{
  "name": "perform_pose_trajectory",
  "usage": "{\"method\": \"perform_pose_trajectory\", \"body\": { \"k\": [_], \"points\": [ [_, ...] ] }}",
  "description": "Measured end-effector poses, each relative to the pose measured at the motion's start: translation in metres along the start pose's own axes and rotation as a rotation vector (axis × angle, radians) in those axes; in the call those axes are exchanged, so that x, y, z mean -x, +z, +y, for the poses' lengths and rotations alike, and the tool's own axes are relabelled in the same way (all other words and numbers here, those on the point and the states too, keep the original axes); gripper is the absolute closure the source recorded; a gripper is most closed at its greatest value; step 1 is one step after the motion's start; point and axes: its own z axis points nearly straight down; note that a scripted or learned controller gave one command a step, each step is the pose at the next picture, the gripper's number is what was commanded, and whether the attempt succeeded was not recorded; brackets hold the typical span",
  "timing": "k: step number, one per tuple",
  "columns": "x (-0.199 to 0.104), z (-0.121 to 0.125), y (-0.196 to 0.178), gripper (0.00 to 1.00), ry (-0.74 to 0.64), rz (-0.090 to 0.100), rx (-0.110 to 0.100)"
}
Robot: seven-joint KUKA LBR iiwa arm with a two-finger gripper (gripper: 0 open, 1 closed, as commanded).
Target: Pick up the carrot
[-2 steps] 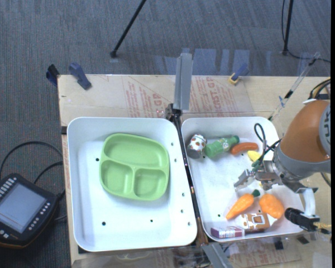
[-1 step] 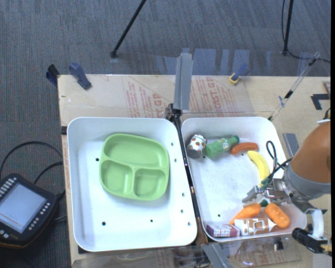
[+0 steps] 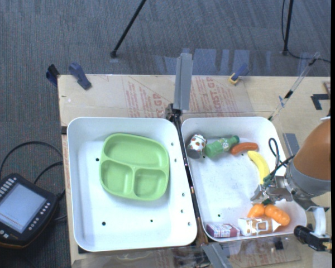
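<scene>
Two white bins stand side by side on the bench, and the carrot (image 3: 272, 213) lies in the right bin (image 3: 229, 183), near its corner at about four o'clock. It looks like a small toy carrot, bright orange, in two rounded lumps, one paler piece at nine o'clock of the other. Just beside it, toward seven o'clock, lies a small carton (image 3: 255, 225), and further that way a red and white box (image 3: 222, 229). A banana (image 3: 259, 164) lies at twelve o'clock of the carrot, a little apart.

From where I stand, the gripper (image 3: 271, 193) hangs directly over the carrot, at its twelve o'clock edge, very near or perhaps already touching. Whether the fingers are spread or closed I cannot tell, because the metal parts blur together there, and I see nothing clearly held between them.

I judge the carrot to be light and stiff, probably hollow plastic, with a smooth skin that could slip out of a narrow pinch. Its form is tapered, so a grip near the thin end would likely squeeze it away. Better is to take it across the thick middle, with the fingers on the two long sides. The carton so near leaves little room for one finger on that side.
</scene>
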Motion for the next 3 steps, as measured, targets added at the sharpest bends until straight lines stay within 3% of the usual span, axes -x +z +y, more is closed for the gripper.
{"method": "perform_pose_trajectory", "body": {
  "k": [1,2,3],
  "points": [
    [-0.067,-0.007,-0.113,1.0,0.034,-0.004,-0.005],
    [-0.175,0.047,-0.091,1.0,0.249,-0.006,-0.007],
    [-0.175,0.047,-0.091,0.0,0.248,-0.006,-0.007]
  ]
}}
